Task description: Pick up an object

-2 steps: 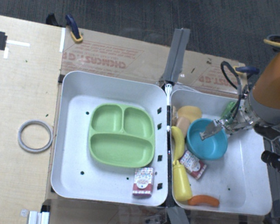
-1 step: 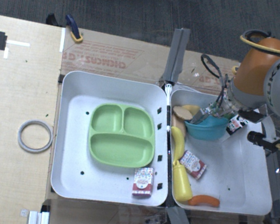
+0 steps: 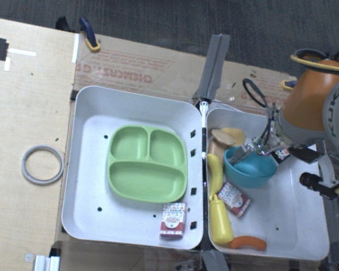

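My gripper (image 3: 254, 148) hangs low in the right bin (image 3: 298, 233), at the far rim of a blue bowl (image 3: 251, 169), under the arm's orange band. Beside the bowl lie a beige piece (image 3: 228, 136), a yellow banana (image 3: 215, 171) and a red-and-white packet (image 3: 234, 199). A yellow bottle (image 3: 221, 221) and an orange carrot (image 3: 248, 243) rest near the front wall. The gripper's tip blends into the bowl's rim.
The left bin (image 3: 80, 168) holds a green divided plate (image 3: 148, 163) and a small red-and-white carton (image 3: 173, 220). A grey ring (image 3: 43, 164) lies on the bench to the left. A metal post (image 3: 214, 65) stands behind the bins' divider.
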Tool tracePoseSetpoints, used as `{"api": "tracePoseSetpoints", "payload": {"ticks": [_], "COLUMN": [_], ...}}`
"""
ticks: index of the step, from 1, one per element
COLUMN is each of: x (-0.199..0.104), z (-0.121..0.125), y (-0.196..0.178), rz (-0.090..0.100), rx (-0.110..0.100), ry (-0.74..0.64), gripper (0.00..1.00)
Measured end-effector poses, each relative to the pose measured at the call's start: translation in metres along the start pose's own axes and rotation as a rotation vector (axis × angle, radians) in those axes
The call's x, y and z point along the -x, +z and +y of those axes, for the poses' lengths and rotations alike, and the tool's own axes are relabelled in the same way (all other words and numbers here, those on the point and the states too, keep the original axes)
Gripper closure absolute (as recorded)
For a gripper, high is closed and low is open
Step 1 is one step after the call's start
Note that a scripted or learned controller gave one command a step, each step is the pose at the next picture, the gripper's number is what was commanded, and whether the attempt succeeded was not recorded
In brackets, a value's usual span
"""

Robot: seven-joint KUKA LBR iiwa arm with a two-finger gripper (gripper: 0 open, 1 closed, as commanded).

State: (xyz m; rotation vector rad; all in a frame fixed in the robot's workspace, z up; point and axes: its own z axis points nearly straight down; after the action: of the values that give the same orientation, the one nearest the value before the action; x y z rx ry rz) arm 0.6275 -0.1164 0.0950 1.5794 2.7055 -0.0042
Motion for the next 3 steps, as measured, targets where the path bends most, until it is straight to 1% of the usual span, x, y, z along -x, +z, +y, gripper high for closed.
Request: {"api": "tracePoseSetpoints", "payload": {"ticks": [1, 2, 3], "x": [0.016, -0.005, 0.000], "z": [0.029, -0.021, -0.023], "y": [0.000, 0.000, -0.009], "rz": [-0.006, 0.004, -0.003], "rx": [-0.002, 0.002, 0.001], "ry": [0.009, 0.125, 0.130], "gripper": [0.00, 0.00, 1.00]}}
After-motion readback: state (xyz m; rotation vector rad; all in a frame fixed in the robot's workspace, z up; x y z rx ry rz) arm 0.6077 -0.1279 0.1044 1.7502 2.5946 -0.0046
